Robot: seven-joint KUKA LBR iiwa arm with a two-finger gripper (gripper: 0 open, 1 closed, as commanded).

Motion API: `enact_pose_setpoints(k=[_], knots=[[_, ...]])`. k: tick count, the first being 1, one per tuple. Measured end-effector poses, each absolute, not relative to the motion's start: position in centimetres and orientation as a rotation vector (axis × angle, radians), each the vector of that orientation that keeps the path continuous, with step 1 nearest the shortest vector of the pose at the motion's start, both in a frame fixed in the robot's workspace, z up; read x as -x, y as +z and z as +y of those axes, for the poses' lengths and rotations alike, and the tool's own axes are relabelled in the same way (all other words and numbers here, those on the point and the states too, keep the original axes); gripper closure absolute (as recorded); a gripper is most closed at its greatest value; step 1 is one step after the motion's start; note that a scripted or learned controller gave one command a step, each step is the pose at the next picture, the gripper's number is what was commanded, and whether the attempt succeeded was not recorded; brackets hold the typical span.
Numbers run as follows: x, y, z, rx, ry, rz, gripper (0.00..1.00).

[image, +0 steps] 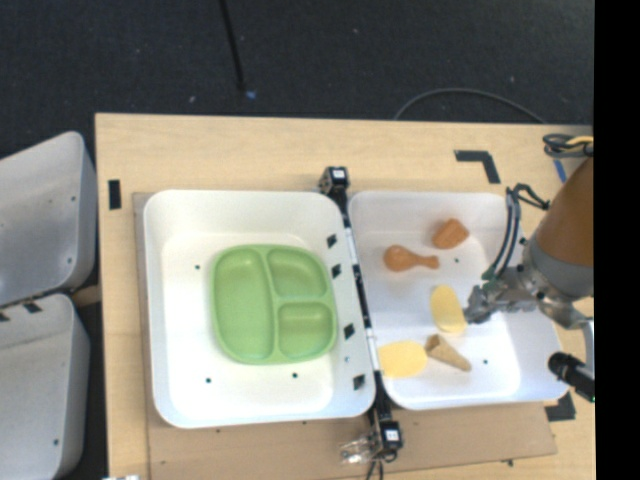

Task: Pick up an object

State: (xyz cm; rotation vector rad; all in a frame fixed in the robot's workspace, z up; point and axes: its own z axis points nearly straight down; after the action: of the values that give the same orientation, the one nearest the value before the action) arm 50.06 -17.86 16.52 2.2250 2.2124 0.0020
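Claw (478, 306) beside yellow piece (447, 309), brown wedge (447, 353) just below.

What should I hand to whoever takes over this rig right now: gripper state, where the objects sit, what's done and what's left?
Gripper: low in the right bin, beside the pale yellow piece; nothing visibly between its fingers.
Right bin also holds the drumstick, orange nugget, yellow round piece and brown wedge.
Left bin holds the green divided tray.
Done: arm is down among the objects.
Left: grasp one, probably the pale yellow piece nearest, and lift it.
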Motion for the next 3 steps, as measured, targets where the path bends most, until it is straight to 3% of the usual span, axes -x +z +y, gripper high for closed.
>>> enact_pose_setpoints(k=[1, 2, 3], knots=[[-49.2, 22.2, -17.8, -2.214, 0.004, 2.219, 1.0], [-49.3, 21.2, -17.9, -2.226, -0.001, 2.216, 1.0], [-49.6, 20.8, -12.6, -2.215, 0.001, 2.228, 1.0]])
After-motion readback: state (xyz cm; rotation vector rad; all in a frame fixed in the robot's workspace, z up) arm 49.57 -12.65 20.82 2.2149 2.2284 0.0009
